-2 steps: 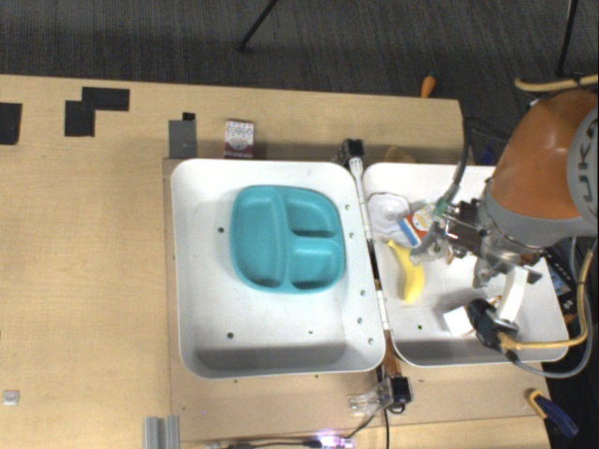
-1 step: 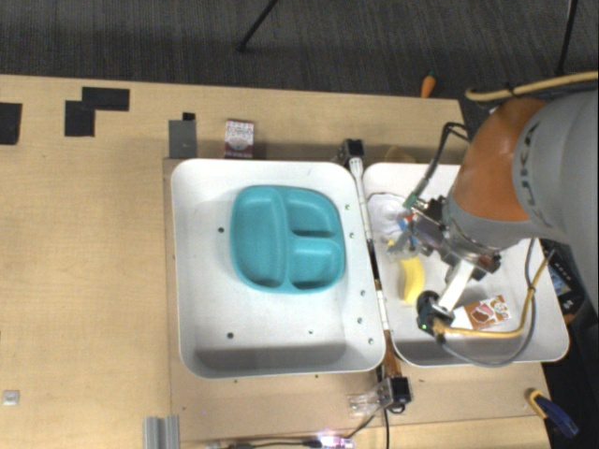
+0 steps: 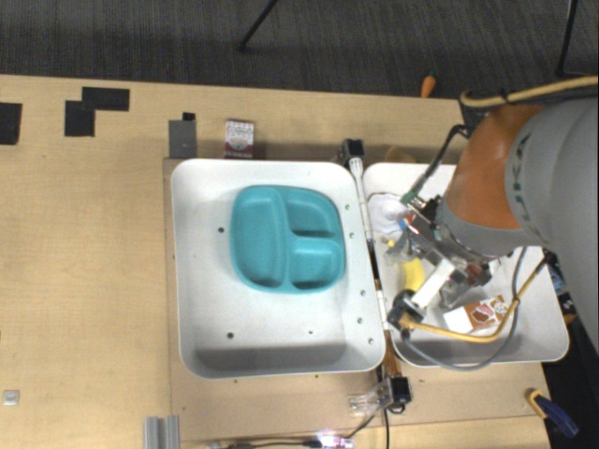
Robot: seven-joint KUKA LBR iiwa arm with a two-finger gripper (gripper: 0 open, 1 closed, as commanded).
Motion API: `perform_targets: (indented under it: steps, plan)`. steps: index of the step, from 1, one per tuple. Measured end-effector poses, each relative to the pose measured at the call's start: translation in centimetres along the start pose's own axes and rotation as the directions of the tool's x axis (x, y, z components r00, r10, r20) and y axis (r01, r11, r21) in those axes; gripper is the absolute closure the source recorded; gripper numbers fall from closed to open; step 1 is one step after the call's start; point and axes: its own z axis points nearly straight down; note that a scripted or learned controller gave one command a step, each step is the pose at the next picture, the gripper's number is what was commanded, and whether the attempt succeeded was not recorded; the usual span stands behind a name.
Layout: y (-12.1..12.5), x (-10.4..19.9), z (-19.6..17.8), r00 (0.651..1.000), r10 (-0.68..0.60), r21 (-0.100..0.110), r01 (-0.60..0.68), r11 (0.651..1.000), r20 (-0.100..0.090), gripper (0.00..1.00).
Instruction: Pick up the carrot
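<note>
My gripper (image 3: 447,274) hangs low over the right bin (image 3: 552,344), near its left side. The grey arm with its orange band reaches in from the right and hides most of that bin's middle and back. A small yellow object (image 3: 412,274) lies just left of the gripper, close to the bin's left wall. A pale item with a brown print (image 3: 479,314) lies just below and right of the gripper. Whether anything sits between the gripper's tips is hidden by the wrist.
The left bin (image 3: 201,325) holds a teal divided plate (image 3: 285,237) at its centre. A white crumpled thing (image 3: 384,211) lies at the right bin's back left. A small printed box (image 3: 240,138) stands on the bench behind the left bin.
</note>
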Motion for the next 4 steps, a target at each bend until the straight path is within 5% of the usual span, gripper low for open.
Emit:
perform_targets:
  steps: [1,2,3,4]
  plan:
    - [0.1,0.1,-1.0,1.000,-0.013,0.001,0.013,1.000,0.000,1.00]
    - [-0.2,0.3,-3.2,0.979,0.205,-0.002,-0.205,0.979,0.000,1.00]
    - [-0.2,0.3,-3.2,0.979,0.203,-0.001,-0.203,0.979,0.001,0.00]
    - [2.7,-2.9,-0.6,0.970,-0.245,0.001,0.245,0.970,0.003,0.00]
